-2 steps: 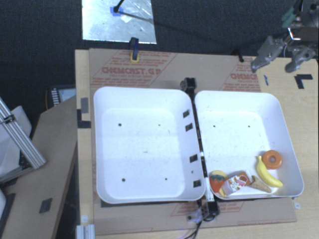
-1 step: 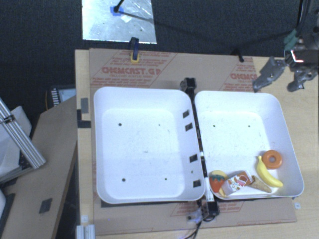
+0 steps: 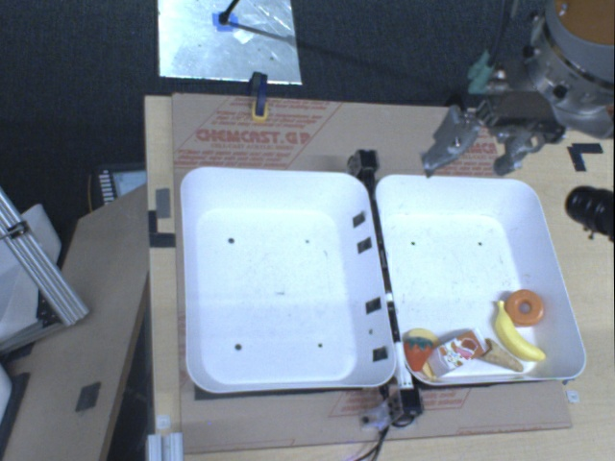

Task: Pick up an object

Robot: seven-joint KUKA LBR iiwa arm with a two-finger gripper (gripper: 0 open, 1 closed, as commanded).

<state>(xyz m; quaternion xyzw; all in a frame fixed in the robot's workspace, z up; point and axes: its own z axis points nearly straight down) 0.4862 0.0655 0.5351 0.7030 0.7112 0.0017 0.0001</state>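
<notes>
**White bins, gripper hanging open above**

White bins [image 3: 279, 205] are lying side by side. The gripper [image 3: 476, 157] is hanging open above the right bin's far edge, holding nothing. Banana [image 3: 516, 339], carton [image 3: 455, 353], tomato [image 3: 419, 346] and donut [image 3: 525, 306] are crowding its near corner.

Smooth white bins [image 3: 269, 185] look plastic; shiny foil-like sheet [image 3: 229, 27]; matt cardboard [image 3: 288, 128], seemingly
</notes>
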